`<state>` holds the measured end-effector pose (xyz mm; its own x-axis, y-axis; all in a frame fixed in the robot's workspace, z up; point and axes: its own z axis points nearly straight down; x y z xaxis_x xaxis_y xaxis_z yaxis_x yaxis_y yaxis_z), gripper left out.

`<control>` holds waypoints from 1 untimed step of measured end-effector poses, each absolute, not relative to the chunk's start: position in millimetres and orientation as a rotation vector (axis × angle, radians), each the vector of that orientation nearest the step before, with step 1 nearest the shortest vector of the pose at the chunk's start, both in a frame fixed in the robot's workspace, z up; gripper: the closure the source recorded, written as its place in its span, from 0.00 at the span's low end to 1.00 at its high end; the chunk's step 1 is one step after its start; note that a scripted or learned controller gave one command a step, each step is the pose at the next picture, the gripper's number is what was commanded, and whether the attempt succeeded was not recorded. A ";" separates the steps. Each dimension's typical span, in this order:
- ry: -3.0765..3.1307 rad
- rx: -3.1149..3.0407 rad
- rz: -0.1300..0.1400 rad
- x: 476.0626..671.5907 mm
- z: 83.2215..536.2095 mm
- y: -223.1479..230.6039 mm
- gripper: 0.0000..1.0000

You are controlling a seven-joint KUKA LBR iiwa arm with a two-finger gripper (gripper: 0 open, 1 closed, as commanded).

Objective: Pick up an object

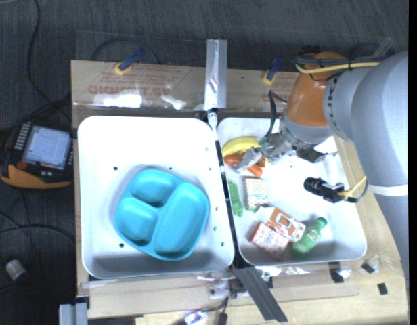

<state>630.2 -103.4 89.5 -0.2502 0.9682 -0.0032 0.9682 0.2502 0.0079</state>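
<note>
The hand [257,156] hung low over the banana [239,145], seemingly to grasp it; its grip I cannot tell.

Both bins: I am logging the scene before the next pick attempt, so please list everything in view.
Left bin: one, white, left half of bench.
Divided tray: one, turquoise, in the left bin.
Right bin: one, white, right half.
Banana: one, yellow, far left corner of the right bin.
Patterned packet: one, white with red and green, mid right bin.
Cartons: two, orange and white, near side of the right bin.
Bottle: one, green, beside the cartons.
Handheld pendant: one, orange and black, left of the bench.
Gripper: one, grey, beside the banana.
</note>
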 end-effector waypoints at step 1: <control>2.055 2.366 0.005 640.5 88.6 -161.6 0.00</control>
